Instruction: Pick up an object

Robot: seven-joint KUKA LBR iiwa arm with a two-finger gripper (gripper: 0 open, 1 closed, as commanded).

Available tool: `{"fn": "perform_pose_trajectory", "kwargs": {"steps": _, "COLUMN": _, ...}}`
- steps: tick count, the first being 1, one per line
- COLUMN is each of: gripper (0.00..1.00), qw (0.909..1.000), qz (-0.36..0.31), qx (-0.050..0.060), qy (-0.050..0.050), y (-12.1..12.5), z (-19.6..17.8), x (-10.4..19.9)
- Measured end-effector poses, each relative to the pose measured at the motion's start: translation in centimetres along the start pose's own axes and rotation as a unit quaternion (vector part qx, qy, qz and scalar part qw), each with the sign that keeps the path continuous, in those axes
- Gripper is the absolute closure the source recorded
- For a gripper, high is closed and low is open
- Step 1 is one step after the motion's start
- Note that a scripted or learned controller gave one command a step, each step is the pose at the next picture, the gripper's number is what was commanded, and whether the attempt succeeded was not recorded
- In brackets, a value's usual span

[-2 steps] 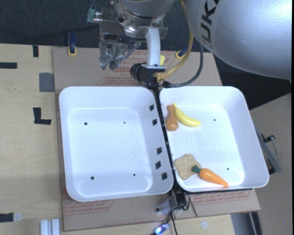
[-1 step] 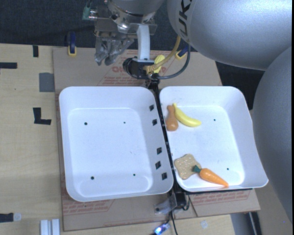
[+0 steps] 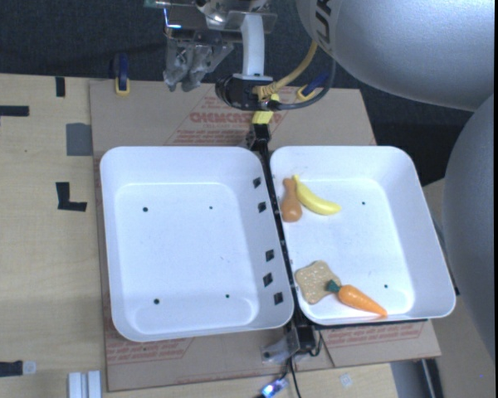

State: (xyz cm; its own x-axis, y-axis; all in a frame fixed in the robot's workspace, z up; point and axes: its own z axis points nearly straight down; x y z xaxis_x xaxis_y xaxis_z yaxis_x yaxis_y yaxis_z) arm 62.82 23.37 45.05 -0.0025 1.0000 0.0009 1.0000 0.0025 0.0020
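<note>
Light wooden bench [image 3: 33,247] carries a flat brown cardboard sheet [image 3: 149,118]. Two shallow white plastic bins sit on it: left bin [image 3: 116,222] at 9 o'clock, right bin [image 3: 415,222] at 3 o'clock, rims touching.

A pale wooden bench top [image 3: 33,247] carries black tape marks [image 3: 66,197] and a brown cardboard sheet with red print [image 3: 224,118]. Beyond its far edge lies dark blue-black flooring [image 3: 58,15].

Red printed lettering on cardboard sheet [image 3: 224,118] near its far edge, above the bins, too blurred to read. Part of dark letters "UK" on grey arm [image 3: 373,23] casing, cut off at top.
</note>
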Motion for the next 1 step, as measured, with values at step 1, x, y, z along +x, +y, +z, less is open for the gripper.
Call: {"fn": "perform_pose_trajectory", "kwargs": {"steps": 1, "gripper": 1.0, "qw": 1.0, "qz": 0.0, "qx": 0.003, "qy": -0.001, "y": 2.09, "z": 2.51, "x": 0.01}}
